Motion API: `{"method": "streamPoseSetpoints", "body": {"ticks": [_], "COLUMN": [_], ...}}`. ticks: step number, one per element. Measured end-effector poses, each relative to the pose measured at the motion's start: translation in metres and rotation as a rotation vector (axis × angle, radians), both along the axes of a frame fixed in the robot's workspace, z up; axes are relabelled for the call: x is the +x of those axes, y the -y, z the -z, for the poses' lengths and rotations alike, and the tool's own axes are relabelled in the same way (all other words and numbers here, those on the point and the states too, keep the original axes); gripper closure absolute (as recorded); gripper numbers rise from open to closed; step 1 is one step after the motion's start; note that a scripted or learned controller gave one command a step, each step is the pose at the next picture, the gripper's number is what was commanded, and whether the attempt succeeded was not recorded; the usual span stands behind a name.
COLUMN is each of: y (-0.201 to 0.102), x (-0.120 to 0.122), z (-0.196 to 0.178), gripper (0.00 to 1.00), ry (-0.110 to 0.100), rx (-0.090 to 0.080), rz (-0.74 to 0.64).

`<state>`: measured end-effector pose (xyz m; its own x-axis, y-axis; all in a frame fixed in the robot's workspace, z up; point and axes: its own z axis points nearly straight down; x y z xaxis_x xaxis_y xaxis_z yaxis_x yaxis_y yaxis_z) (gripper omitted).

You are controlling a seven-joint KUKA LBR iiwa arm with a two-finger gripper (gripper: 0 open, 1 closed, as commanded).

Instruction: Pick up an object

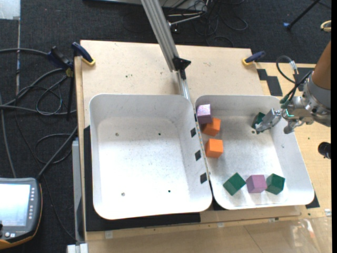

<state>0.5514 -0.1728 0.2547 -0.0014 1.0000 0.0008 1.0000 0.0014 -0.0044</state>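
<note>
The right bin (295, 157) holds several blocks. A purple cube (204, 110) and an orange cube (212, 126) sit against its left wall near the back. Another orange cube (214, 147) lies just in front of them. Along the front lie a green cube (234, 184), a purple cube (256, 183) and a second green cube (275, 183). My gripper (261, 122) reaches in from the right over the bin's back right part, well apart from all the blocks. I see nothing between its fingers.
The left bin (105, 115) stands beside the right one, sharing a middle wall. A slanted metal bar (160, 28) runs from the top down to that wall. Clamps (83, 52) mark the bench's back corners. Cables lie off the bench at left.
</note>
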Motion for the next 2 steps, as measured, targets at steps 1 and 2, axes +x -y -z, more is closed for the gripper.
{"method": "streamPoseSetpoints", "body": {"ticks": [1,2], "y": [0.000,0.002], "x": [0.001,0.004], "z": [-0.002,0.042], "gripper": [0.00,0.00], "ry": [0.004,0.000], "rx": [-0.001,-0.001], "rz": [0.000,0.002]}}
